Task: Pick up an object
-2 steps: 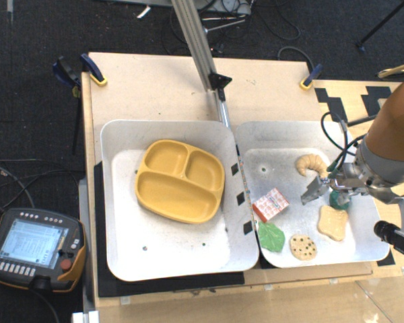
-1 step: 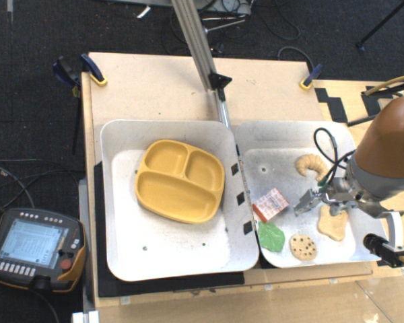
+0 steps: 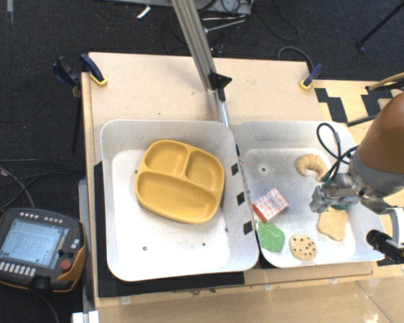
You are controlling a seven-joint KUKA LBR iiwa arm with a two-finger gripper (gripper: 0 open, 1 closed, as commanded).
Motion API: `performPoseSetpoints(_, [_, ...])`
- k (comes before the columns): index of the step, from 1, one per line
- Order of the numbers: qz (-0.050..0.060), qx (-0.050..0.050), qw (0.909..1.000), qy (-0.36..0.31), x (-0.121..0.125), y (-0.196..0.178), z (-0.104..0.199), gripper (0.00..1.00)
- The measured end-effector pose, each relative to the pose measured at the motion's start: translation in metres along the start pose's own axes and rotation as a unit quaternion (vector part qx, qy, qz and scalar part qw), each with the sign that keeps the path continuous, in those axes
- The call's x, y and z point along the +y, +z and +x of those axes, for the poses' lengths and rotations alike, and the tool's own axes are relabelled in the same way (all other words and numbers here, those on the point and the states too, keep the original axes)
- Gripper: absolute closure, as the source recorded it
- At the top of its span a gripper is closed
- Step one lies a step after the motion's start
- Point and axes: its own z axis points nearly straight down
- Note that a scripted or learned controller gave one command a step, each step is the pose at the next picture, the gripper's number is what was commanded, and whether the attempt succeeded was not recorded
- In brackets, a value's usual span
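A: Start at the near edge. What do you log there?

B: You have a round tan cookie with dark chips (image 3: 303, 247) lying flat at the near rim of the right-hand shallow white bin (image 3: 283, 147). Just to its left sits a crumpled bright green leaf-shaped piece (image 3: 271, 237). To the cookie's upper right, close by, lies a pale beige flat irregular slab (image 3: 332, 226).

A: And the end effector?

B: The grey metal end effector (image 3: 331, 200) hangs directly over the far edge of that beige slab, low in the bin. You cannot tell from this slanted view how its tips are set, nor whether anything is held. The grey arm with the orange band (image 3: 390, 143) enters from the right.

A: Farther in?

B: A small red-and-white patterned box (image 3: 270, 204) lies tilted near the bin's middle, just above the green piece. Beyond the end effector, a curved tan croissant-shaped item (image 3: 312, 164) rests well apart from the box.

A: Left side?

B: The left-hand shallow white bin (image 3: 121, 247) holds a yellow plastic plate with three compartments (image 3: 180, 180), flat at its centre. Both bins sit side by side on the light wooden surface (image 3: 155, 89).
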Motion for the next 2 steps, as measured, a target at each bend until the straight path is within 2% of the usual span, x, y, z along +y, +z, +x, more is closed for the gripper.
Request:
performPoseSetpoints(1, [-0.003, -0.001, 1.0, -0.002, -0.0006, -0.0618, 0.0048, 1.0])
performPoseSetpoints(2, [0.001, 0.0, 1.0, 0.0, -0.0001, -0.0524, 0.0051, 1.0])
